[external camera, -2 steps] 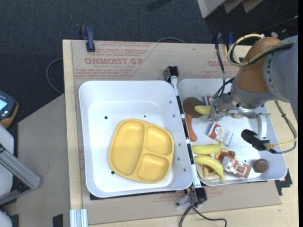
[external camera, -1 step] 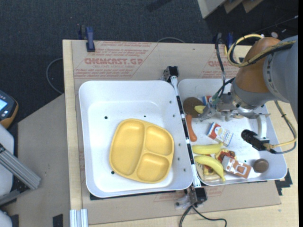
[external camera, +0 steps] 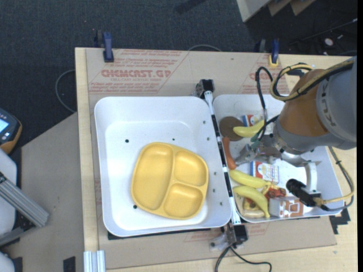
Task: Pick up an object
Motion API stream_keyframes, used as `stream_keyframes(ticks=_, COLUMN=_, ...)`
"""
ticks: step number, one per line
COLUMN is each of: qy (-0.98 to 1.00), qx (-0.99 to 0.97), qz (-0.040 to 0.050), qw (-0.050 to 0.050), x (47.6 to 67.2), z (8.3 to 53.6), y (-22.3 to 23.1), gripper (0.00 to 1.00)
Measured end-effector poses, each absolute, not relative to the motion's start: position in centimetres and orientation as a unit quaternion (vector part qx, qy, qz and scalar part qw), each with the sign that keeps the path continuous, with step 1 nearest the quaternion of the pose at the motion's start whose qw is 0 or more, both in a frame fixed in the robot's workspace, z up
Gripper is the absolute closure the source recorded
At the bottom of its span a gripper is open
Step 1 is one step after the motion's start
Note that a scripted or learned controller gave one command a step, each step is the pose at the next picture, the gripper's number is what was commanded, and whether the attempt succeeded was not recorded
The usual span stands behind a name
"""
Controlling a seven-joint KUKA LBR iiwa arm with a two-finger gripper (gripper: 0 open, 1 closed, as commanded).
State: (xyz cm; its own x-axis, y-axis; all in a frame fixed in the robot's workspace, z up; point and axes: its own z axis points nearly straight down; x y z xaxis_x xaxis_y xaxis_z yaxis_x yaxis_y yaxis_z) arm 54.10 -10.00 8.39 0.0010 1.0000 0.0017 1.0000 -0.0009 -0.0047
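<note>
I log the gripper (external camera: 258, 148) low in the right bin (external camera: 227, 107), among its clutter; how its fingers stand I cannot tell. Just above the gripper lies one banana (external camera: 248, 131); below it, two more bananas (external camera: 249, 179) side by side. Across the bin's left wall, the left bin (external camera: 110, 129) holds a yellow divided tray (external camera: 169, 179).
</note>
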Motion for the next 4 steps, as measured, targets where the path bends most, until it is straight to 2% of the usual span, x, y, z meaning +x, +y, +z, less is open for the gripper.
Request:
stream_keyframes(ticks=1, qy=-0.703, qx=-0.710, qz=0.0188, qw=0.027, x=65.4, z=8.0, y=-13.1, gripper=0.00)
stream_keyframes(ticks=2, qy=-0.708, qx=-0.706, qz=0.0014, qw=0.023, x=66.2, z=8.2, y=-17.7, gripper=0.00)
stream_keyframes(ticks=3, qy=-0.710, qx=-0.704, qz=0.0020, qw=0.022, x=66.3, z=8.2, y=-18.3, gripper=0.00)
stream_keyframes(ticks=4, qy=-0.708, qx=-0.706, qz=-0.0022, qw=-0.004, x=66.8, z=16.7, y=-19.6, gripper=0.00)
